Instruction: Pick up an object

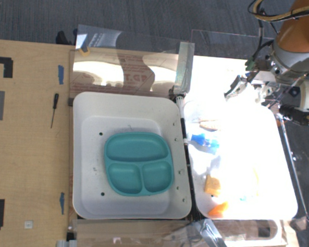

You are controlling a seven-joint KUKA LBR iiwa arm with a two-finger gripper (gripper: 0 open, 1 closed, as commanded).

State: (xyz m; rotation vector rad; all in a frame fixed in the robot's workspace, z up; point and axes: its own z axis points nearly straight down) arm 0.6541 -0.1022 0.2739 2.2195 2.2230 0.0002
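Fingers (234, 90) are hanging spread and holding nothing, poised above the far corner of the overexposed white right bin (282, 206). Nearest below them is lying a small blue plastic object (204, 142), likely the handiest target; farther off are sitting a yellow-orange block (212, 185), an orange piece (218, 208), and, beyond in the left bin, a teal three-compartment plate (138, 162).

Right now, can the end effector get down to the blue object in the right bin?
Probably yes: the end effector hangs over the right bin, and the blue object lies uncovered near its left wall.
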